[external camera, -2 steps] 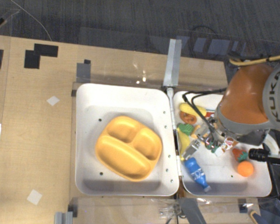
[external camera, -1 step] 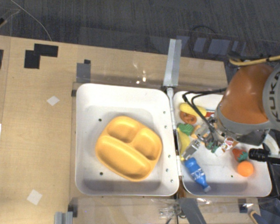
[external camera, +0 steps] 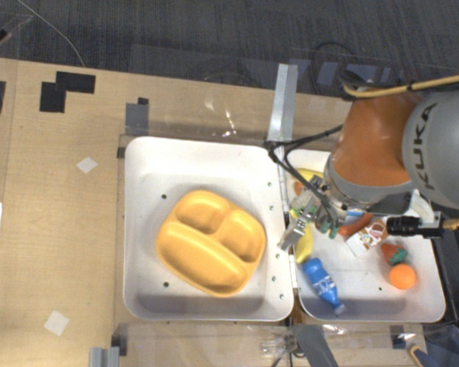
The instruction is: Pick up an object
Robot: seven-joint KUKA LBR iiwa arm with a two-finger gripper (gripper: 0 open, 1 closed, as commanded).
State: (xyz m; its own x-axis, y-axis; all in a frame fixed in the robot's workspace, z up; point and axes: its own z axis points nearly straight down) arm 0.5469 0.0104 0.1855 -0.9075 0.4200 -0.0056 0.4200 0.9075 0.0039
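**Ana:** Nearest the lens, along the bottom, the blue bottle (external camera: 321,284) lies tilted in the right bin (external camera: 431,307), close to the wall it shares with the left bin (external camera: 137,235), where a yellow divided tray (external camera: 210,241) sits alone.

**Ben:** What could go wrong?

**Ana:** Clutter, I'd judge. A banana (external camera: 306,244) lies just beside the bottle's cap end, an orange ball (external camera: 402,276) and a small red piece (external camera: 394,253) sit near the right wall, and a white packet (external camera: 368,235) lies between. Closing there could nudge a neighbour, catch two things at once, or pinch the bin wall, since the gripper (external camera: 305,222) hangs right over the divider.

**Ben:** And the arm?

**Ana:** It reaches in from the right, orange band (external camera: 372,141) above the wrist, bent down over the right bin's upper-left corner, cables trailing across the divider.

**Ben:** Fingers?

**Ana:** Too tangled with wires and hardware; I cannot tell whether they're spread or closed, and nothing is visibly between them. Every candidate object lies in its bin.
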